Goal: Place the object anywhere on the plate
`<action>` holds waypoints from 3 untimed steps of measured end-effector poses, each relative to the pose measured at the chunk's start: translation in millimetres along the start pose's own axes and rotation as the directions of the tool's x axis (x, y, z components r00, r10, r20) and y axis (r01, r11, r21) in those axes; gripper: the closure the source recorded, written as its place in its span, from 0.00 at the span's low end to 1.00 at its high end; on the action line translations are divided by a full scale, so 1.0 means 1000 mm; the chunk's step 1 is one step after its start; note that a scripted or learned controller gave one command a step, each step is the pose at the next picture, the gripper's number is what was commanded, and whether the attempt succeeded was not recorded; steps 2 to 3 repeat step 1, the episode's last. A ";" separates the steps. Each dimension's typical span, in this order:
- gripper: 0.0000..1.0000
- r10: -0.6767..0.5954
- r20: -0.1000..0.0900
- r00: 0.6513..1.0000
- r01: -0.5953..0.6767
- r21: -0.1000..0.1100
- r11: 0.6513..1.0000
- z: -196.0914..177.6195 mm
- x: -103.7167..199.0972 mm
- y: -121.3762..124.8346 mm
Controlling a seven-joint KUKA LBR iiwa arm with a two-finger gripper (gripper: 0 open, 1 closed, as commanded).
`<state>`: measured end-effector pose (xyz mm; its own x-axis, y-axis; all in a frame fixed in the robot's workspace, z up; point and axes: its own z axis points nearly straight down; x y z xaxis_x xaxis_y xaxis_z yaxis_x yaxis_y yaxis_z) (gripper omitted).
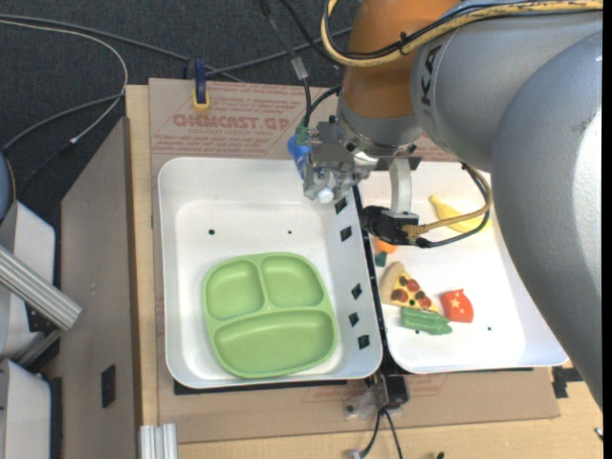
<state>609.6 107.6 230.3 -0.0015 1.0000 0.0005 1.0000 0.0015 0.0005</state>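
- Dark flooring with loose cables surrounds the desk (105,285), which is topped by a brown board (239,113) with red lettering and a blue clamp (199,82) at its far edge.
- Camera view, left side: the left bin (177,256) holds a green plate (273,314) with three compartments, lying flat towards the near end.
- Camera view, right side: the right bin (512,342) holds the toy food. A pizza slice (404,288), a red piece (457,305) and a green pod (426,321) lie close together, and a yellow banana (457,214) lies farther back. All of it is apart from the plate, with the two bins' adjoining walls between.
- A small orange piece (381,249) sits just beside the divider (partly hidden, so I cannot name it).
- The grey arm (507,84) reaches in from the right, and its orange band (392,27) is above the bins' far end.
- The fingers (323,187) hang over the far right corner of the left bin. Whether they are released or clenched cannot be told from this angle.
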 end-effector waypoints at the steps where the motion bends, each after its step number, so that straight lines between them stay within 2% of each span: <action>1: 0.00 0.000 0.001 1.000 0.000 0.000 1.000 0.000 0.000 0.000; 3: 0.00 0.000 0.001 1.000 0.000 0.000 1.000 0.000 0.000 0.000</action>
